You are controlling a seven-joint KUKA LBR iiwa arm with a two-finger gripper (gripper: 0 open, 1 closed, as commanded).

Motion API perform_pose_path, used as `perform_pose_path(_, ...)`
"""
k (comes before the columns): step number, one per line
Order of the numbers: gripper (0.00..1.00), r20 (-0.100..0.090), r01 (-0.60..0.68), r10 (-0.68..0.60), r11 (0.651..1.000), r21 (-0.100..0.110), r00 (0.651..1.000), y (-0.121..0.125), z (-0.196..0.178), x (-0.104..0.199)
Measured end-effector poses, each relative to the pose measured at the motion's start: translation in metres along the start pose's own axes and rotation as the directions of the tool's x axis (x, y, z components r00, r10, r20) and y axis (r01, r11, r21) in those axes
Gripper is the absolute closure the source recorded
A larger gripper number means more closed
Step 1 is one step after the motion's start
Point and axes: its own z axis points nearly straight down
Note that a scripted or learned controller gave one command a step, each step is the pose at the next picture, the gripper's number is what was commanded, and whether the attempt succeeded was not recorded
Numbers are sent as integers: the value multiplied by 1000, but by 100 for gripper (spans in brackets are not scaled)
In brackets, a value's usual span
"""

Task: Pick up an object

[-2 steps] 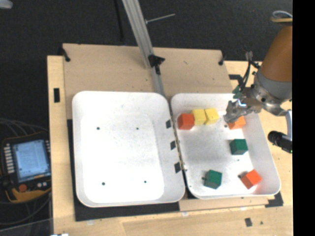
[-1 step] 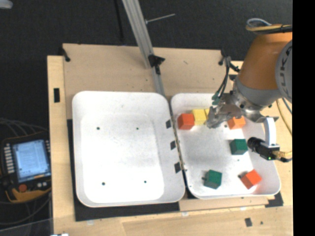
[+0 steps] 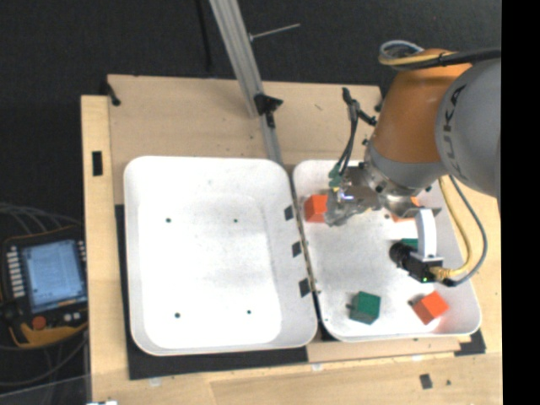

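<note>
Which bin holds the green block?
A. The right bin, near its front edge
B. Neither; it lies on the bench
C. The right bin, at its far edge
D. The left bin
A: the green block lies on the floor of the right bin, close to the front edge, left of an orange block.

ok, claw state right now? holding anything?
Claw: cannot be told. It sits low in the right bin, beside the orange block; no object visibly held.
</note>
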Motion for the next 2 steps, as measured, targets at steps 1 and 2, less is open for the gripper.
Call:
perform_pose_path(1, 100, 0, 0, 0, 1000, 0, 1000, -8, 7, 44)
perform_pose_path(2, 100, -2, 2, -2, 1000, 1, 1000, -24, -5, 98)
